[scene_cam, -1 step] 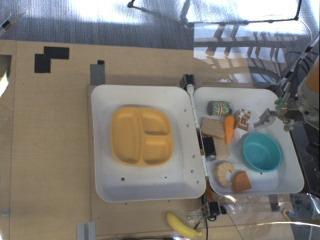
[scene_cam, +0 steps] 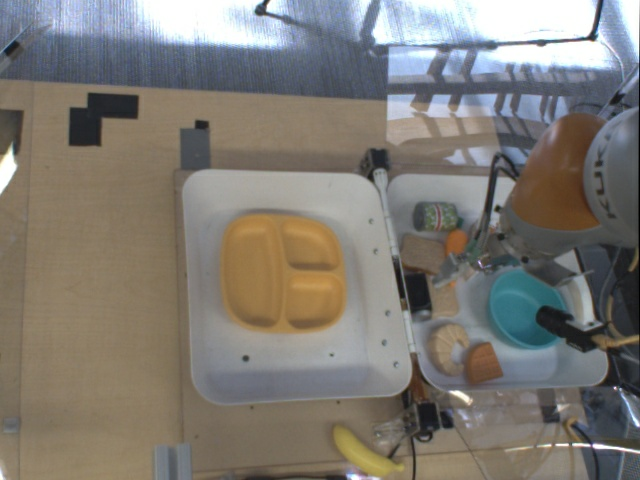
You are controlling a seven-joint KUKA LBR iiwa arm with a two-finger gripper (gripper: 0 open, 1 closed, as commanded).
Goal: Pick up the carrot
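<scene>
The carrot point(scene_cam: 456, 240) shows as a small orange piece in the right bin point(scene_cam: 575, 373), just below a green can point(scene_cam: 435, 216) and right of a brown bread slice point(scene_cam: 423, 254). My gripper point(scene_cam: 470, 261) reaches in from the right and hangs low over the bin, right beside the carrot's lower right side. Much of the carrot seems hidden behind the gripper body. The grey arm with its orange band point(scene_cam: 560, 173) covers the bin's upper right part.
A teal bowl point(scene_cam: 522, 310), a black block point(scene_cam: 417, 293), a pale ring-shaped roll point(scene_cam: 449, 347) and a brown wedge point(scene_cam: 483, 363) crowd the right bin. The left bin point(scene_cam: 290, 183) holds a yellow divided plate point(scene_cam: 283, 271). A banana point(scene_cam: 365, 453) lies on the bench in front.
</scene>
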